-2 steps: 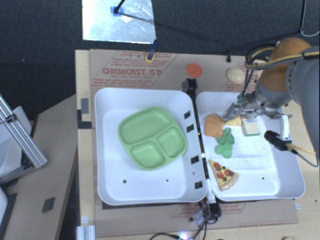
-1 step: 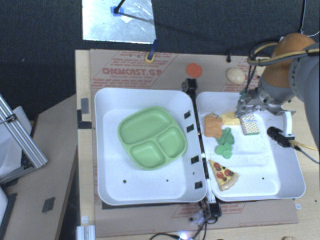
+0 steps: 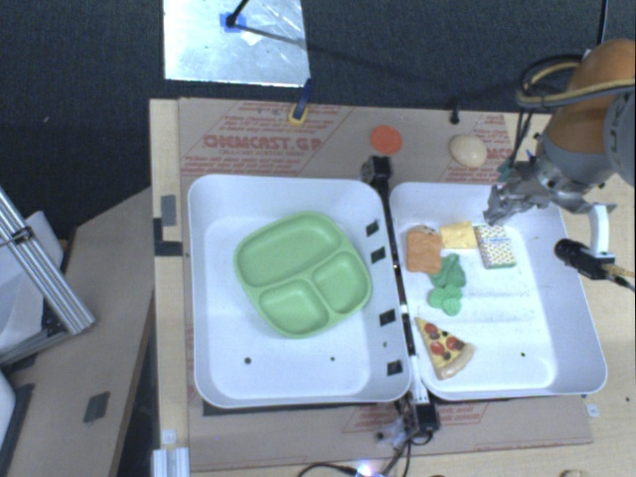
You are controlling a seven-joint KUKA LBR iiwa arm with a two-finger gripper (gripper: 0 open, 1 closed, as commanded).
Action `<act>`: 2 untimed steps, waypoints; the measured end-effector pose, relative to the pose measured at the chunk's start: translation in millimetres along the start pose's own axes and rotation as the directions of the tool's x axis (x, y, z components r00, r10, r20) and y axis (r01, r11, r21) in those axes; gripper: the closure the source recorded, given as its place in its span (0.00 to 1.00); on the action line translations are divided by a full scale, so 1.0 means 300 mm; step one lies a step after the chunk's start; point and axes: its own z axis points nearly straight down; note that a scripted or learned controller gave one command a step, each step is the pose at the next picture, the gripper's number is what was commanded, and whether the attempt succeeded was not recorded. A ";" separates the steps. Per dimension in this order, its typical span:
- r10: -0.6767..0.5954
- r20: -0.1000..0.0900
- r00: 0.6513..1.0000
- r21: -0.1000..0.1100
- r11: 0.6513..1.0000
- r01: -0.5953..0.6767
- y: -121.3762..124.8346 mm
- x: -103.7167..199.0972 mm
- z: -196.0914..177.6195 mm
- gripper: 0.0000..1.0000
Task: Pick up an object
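Note:
In the right bin (image 3: 566, 336) lie several toy foods: an orange-brown piece (image 3: 423, 250), a yellow cheese slice (image 3: 458, 236), a speckled block (image 3: 496, 247), a green leafy piece (image 3: 448, 284) and a pizza slice (image 3: 443, 346). My gripper (image 3: 497, 213) hangs at the bin's far edge, just above and behind the speckled block and to the right of the cheese. Nothing shows between its fingers.
The left bin (image 3: 214, 217) holds a green sectioned plate (image 3: 301, 273). Behind the bins on the cardboard sit an orange disc (image 3: 386, 140) and a beige egg-shaped object (image 3: 467, 150). A black divider (image 3: 393, 266) runs between the bins. A metal sheet (image 3: 237, 28) lies at the far back.

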 end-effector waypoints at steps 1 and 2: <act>-0.005 0.000 1.000 -0.003 1.000 0.005 0.006 0.025 -0.208 1.00; -0.005 -0.001 1.000 0.003 1.000 0.005 0.010 0.026 -0.212 1.00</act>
